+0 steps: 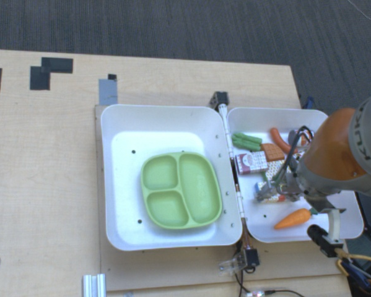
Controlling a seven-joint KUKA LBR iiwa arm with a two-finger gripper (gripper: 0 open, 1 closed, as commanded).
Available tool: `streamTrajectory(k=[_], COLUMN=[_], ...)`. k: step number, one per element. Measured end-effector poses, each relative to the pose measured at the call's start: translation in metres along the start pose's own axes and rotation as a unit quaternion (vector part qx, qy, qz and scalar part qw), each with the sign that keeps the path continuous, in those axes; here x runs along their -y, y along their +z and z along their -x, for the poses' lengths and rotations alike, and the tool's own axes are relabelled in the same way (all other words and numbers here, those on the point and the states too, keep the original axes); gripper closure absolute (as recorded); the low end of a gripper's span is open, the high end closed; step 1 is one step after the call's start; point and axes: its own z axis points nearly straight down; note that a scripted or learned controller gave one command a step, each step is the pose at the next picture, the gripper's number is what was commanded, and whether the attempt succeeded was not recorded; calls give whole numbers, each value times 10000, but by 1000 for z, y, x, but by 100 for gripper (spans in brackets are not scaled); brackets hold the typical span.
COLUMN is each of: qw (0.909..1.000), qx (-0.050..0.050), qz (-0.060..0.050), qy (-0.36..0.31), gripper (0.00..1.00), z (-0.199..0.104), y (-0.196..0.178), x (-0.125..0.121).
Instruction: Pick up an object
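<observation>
The right white bin (257,229) holds several toy foods. A green pod (247,142) and a red sausage-like piece (279,138) lie at its far side. An orange cracker (273,151) and a maroon carton (252,163) sit just below them. An orange carrot (293,219) lies near the front wall. My gripper (269,191) is low in the middle of this bin, just below the carton and above the carrot. The arm's orange band (334,150) hides the bin's right part. I see nothing clearly held.
The left white bin (120,166) holds a light green divided plate (181,190). A rail with a small clamp (220,99) separates the two bins. Black and grey marks (49,72) lie flat on the wooden bench at the far left. Cables (352,271) hang at the bottom right.
</observation>
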Motion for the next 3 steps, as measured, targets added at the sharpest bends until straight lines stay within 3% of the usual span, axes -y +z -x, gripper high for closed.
streamTrajectory(k=[1, 2, 3], qw=[10000, 10000, 10000], qx=[8, 10, 9], qz=[35, 36, 18], qy=[-1, 1, 5], gripper=[100, 0, 0], z=[1, 1, -9], y=[-12, -12, 0], x=[-3, -3, -1])
